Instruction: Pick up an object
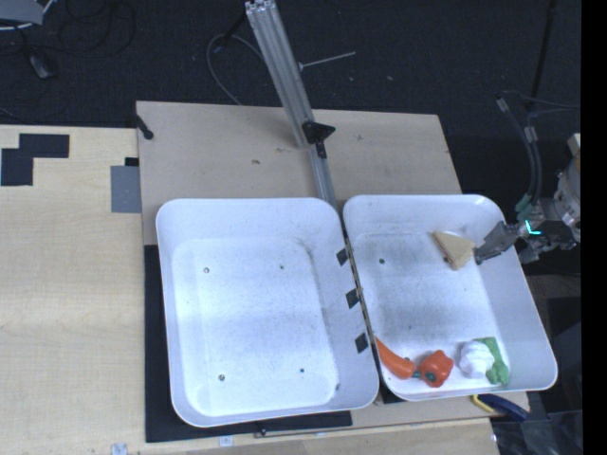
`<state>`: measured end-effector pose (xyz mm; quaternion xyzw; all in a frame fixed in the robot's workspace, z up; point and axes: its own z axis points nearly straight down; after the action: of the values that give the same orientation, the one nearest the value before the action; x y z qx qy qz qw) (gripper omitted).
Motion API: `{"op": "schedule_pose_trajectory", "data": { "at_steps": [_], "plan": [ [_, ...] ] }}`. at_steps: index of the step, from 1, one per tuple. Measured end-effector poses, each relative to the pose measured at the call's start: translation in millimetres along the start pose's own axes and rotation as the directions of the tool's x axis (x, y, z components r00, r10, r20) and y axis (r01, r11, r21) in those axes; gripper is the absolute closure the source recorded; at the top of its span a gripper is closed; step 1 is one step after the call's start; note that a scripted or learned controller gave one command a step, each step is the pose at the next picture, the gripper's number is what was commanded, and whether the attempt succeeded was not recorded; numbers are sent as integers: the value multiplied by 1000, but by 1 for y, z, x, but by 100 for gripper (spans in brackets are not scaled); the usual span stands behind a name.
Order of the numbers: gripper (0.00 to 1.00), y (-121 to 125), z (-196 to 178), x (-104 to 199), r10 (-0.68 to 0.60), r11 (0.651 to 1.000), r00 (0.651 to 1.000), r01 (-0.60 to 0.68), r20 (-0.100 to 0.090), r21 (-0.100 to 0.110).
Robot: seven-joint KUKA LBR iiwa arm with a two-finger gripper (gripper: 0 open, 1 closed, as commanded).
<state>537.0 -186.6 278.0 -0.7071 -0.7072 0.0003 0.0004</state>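
Observation:
The right bin (pixel 517 282) holds a tan wedge-shaped piece (pixel 455 247) near its far right side. Along its near edge lie an orange carrot-like piece (pixel 394 359), a red pepper (pixel 436 367) and a white and green vegetable (pixel 482 359). My gripper (pixel 495 243) reaches in over the right rim, its dark tip just right of the tan wedge. Nothing shows between its fingers.
The left bin (pixel 171 254) sits beside the right one, joined by black clips (pixel 349 297). A metal rail (pixel 289 83) slants up from between the bins. Cables hang at the far right by the arm (pixel 560 216).

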Motion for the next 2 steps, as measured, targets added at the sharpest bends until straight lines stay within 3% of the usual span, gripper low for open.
{"op": "schedule_pose_trajectory", "data": {
  "at_steps": [1, 2],
  "plan": [
    [0, 0, 0, 0, 0, 1000, 1000, 0, 0, 0],
    [0, -4, 63, 1, -1, 1000, 1000, 1, -1, 5]
  ]
}}
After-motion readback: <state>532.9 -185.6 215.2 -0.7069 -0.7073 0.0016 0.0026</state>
